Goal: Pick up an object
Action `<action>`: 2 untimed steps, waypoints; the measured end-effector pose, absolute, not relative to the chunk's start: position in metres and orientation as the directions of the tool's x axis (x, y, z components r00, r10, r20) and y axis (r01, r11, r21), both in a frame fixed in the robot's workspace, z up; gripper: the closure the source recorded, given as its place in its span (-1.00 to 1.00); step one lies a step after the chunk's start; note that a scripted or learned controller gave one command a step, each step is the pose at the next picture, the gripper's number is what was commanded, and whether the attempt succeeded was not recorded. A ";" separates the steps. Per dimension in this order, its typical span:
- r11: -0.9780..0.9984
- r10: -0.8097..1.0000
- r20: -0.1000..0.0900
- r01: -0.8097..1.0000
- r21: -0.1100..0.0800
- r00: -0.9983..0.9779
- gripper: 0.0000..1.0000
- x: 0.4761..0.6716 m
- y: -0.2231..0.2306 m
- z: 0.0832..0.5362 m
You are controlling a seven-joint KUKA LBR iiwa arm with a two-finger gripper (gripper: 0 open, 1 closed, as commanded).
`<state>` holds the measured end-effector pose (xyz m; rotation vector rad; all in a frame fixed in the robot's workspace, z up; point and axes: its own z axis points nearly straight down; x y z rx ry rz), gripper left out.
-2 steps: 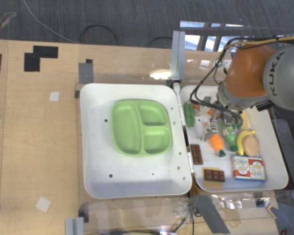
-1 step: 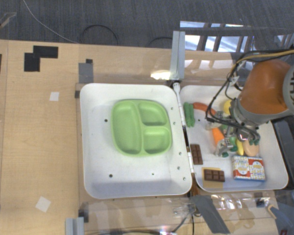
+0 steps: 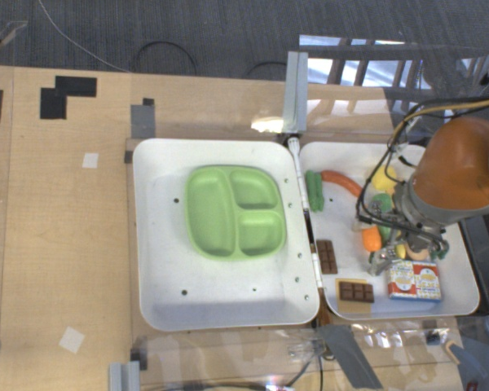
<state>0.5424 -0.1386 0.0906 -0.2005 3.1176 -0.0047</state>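
The right bin [image 3: 468, 293] holds several small items. Along its far side lie an orange carrot [image 3: 343, 182], a green pod [image 3: 314, 191] and a yellow piece [image 3: 382, 184]. A small orange piece [image 3: 372, 239] sits mid-bin. Two brown chocolate bars [image 3: 328, 257] [image 3: 355, 291] lie near the left wall and front. A white and red box [image 3: 414, 282] rests at the front right. My gripper [image 3: 399, 252] hangs low over the bin, just above the box and right of the small orange piece, under the arm's orange band [image 3: 459, 165]. The wrist hides its tips.
The left bin [image 3: 159, 243] holds a green divided plate [image 3: 233, 212] in its middle. A raised divider [image 3: 306, 218] separates the two bins. Black cables [image 3: 375, 187] loop from the wrist over the yellow piece. Wooden bench [image 3: 57, 243] surrounds the bins.
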 end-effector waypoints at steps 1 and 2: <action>0.991 -0.132 -0.036 -0.131 -0.009 -0.991 1.00 0.548 -0.138 0.105; 1.000 -0.009 -0.022 -0.009 -0.004 -1.000 1.00 0.586 -0.142 0.256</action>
